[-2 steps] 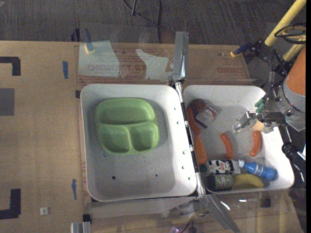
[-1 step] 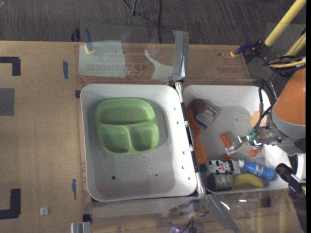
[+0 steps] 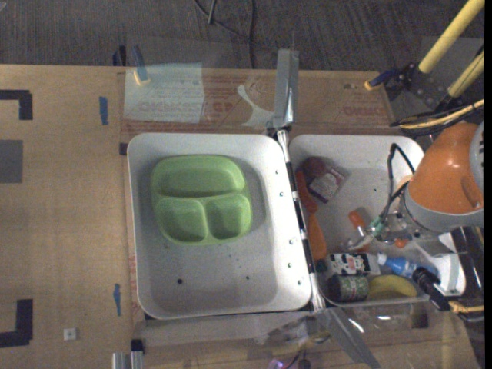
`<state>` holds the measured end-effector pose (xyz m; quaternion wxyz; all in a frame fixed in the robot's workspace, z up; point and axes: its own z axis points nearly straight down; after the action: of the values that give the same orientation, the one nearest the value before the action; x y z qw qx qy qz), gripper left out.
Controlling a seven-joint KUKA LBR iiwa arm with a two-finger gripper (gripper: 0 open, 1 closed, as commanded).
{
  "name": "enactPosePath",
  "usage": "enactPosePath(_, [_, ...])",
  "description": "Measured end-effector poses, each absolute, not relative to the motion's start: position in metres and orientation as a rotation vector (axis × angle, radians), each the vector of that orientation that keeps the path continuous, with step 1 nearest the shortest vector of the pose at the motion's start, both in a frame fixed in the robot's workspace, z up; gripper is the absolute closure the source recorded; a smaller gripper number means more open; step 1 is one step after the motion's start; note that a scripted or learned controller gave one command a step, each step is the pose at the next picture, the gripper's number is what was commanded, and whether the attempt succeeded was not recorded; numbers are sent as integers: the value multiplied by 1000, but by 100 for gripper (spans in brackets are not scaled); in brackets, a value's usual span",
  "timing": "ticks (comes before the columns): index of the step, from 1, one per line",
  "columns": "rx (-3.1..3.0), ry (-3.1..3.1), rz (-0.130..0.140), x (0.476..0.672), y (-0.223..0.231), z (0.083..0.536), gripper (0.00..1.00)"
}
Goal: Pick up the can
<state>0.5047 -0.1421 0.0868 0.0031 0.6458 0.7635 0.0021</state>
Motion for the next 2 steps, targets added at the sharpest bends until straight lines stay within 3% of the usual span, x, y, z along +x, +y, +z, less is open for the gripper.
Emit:
enactPosePath(1, [2114, 2321, 1, 480, -159, 290, 0])
enactPosePath(2, [1833, 2552, 1, 479, -112, 125, 0])
